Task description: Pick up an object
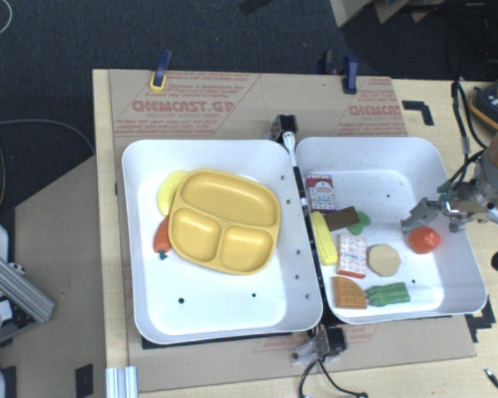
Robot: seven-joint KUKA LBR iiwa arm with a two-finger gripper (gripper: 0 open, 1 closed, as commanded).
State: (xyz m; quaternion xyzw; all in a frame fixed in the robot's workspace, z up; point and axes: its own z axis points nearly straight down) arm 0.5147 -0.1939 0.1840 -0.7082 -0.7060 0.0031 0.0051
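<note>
My gripper (436,215) hangs over the right side of the right bin (415,152), reaching in from the right edge. A red tomato-like ball (424,240) lies just below and in front of it, close to or touching its tip. Further left in this bin lie a round tan cookie (384,260), a red-and-white snack packet (352,255), a yellow corn cob (322,237), a brown bar (341,218), a small red-and-white box (321,192), a waffle (348,292) and a green pickle (388,294).
The left bin (141,222) holds a yellow divided tray (224,220), with a yellow piece (169,190) and a red-orange pepper (162,237) at its left side. A black divider clamp (285,127) sits between the bins. Cables run along the right edge.
</note>
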